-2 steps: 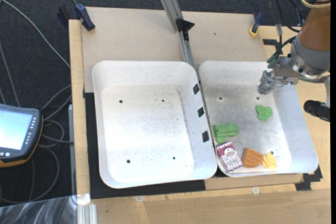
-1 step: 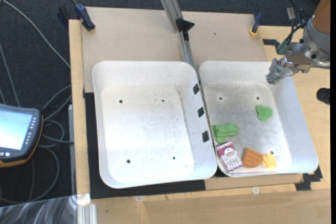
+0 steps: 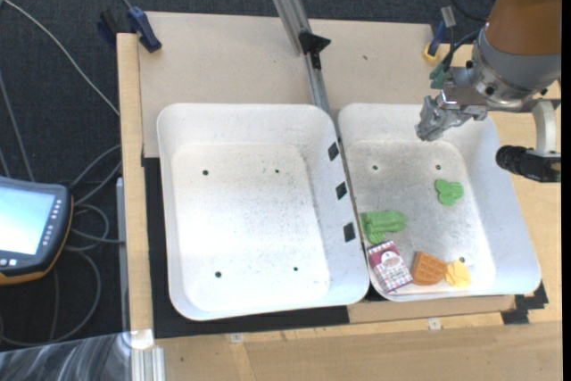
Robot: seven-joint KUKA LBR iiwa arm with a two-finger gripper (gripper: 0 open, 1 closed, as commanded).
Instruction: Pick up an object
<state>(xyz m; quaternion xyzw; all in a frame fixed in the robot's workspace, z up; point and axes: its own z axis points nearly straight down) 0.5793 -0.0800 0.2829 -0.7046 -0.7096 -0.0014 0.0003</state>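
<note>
Camera view showed the grey KUKA arm with the orange band reaching in from the right, its two-finger metal gripper positioned over the far edge of the right-hand shallow white plastic bin. The left-hand shallow white plastic bin lay beside it, the two touching along a shared wall.

Candidate objects were grouped toward the near part of the right bin: a small green rounded piece near the bin's middle right, a larger green lumpy piece against the dividing wall, a maroon-and-white printed packet, an orange ridged block and a small yellow piece along the near wall. The sloped bin walls probably caused items to collect there.

The gripper stood well apart from every object, and nothing was visible between its fingers. How far they were parted could not be determined at this resolution. Judged from position, the pick had not yet been made; the small green rounded piece was nearest.
</note>
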